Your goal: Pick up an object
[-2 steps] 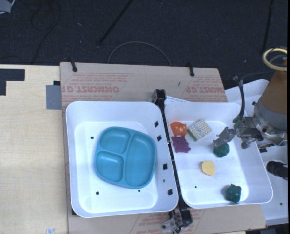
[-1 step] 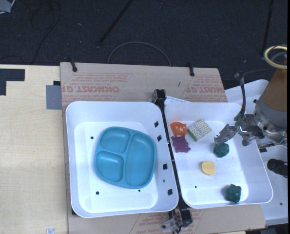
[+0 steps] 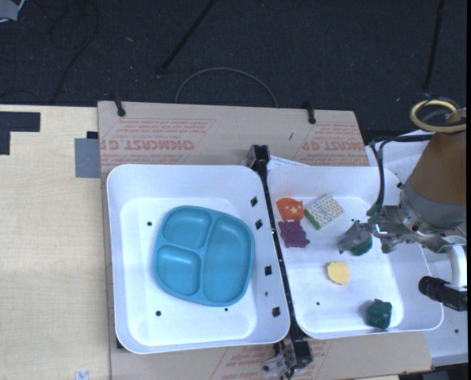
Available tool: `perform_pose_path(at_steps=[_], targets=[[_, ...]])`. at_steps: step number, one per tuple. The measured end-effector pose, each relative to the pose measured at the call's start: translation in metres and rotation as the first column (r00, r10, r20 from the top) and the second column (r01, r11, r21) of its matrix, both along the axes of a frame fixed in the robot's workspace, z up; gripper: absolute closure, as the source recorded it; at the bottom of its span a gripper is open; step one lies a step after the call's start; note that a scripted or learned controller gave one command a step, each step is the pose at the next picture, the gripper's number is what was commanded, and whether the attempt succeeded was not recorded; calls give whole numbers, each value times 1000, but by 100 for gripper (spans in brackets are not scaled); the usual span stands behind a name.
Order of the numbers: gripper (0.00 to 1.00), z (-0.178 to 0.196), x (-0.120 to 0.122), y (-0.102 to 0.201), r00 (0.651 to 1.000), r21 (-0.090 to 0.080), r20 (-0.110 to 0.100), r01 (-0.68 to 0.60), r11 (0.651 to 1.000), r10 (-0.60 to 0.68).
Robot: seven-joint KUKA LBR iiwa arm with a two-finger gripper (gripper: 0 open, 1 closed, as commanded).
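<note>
Gripper (image 3: 360,240) hung low over right bin (image 3: 314,323), near its right wall, fingers spread, with small teal thing (image 3: 362,248) seen between fingertips; impossible to tell whether pinched or merely lying beneath. Took right bin as landmark for the rest: yellow round piece (image 3: 339,273) near its middle, just below and left of gripper; dark green lump (image 3: 379,313) in its lower right corner; orange piece (image 3: 290,208), purple piece (image 3: 294,234) and checkered block (image 3: 324,210) close together in its upper left part. Left of it, touching along shared edge, left bin (image 3: 132,188) with blue divided plate (image 3: 203,255) at centre.
</note>
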State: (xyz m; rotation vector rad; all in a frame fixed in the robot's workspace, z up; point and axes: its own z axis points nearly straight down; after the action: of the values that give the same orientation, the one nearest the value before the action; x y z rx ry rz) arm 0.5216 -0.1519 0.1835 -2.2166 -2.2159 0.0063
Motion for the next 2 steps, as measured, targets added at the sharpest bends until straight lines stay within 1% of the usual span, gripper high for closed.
perform_pose_path(at_steps=[1,2], targets=[[0,-65,-2,0,1000,0,-1,0,1000,0],[0,-97,-2,0,1000,-1,4,1,1000,-1]])
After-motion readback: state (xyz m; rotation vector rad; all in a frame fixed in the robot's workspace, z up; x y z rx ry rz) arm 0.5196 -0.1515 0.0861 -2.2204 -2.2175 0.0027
